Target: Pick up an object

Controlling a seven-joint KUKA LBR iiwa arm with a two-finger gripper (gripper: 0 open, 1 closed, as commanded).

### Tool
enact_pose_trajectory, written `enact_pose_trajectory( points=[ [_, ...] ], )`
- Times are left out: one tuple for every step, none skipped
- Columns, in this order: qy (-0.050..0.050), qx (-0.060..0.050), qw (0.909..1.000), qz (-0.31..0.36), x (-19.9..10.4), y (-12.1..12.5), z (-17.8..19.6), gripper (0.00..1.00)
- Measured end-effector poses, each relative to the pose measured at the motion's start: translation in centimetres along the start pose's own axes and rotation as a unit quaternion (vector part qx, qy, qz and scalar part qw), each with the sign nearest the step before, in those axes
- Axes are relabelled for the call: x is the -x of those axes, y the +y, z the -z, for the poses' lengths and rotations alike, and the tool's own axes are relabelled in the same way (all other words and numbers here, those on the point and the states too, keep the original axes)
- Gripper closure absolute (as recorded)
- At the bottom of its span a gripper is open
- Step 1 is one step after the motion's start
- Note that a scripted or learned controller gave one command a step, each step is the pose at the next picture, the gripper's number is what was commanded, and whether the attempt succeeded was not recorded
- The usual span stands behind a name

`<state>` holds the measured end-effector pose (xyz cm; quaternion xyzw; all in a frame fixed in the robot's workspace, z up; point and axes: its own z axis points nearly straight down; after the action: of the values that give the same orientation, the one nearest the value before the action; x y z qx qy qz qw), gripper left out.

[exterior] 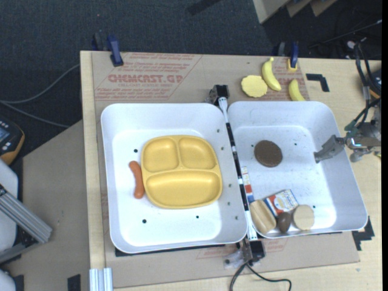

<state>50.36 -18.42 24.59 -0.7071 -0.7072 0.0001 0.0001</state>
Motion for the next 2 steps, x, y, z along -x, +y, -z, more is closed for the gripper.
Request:
enact_pose_trajectory(
  points=[
    [-0.003, 0.006, 1.0000, 0.002, 2.6, 12.0, -9.7, 0.00],
    [0.003, -0.006, 1.0000, 0.000, -2.9, 3.1, -16.6, 0.00]
  ],
)
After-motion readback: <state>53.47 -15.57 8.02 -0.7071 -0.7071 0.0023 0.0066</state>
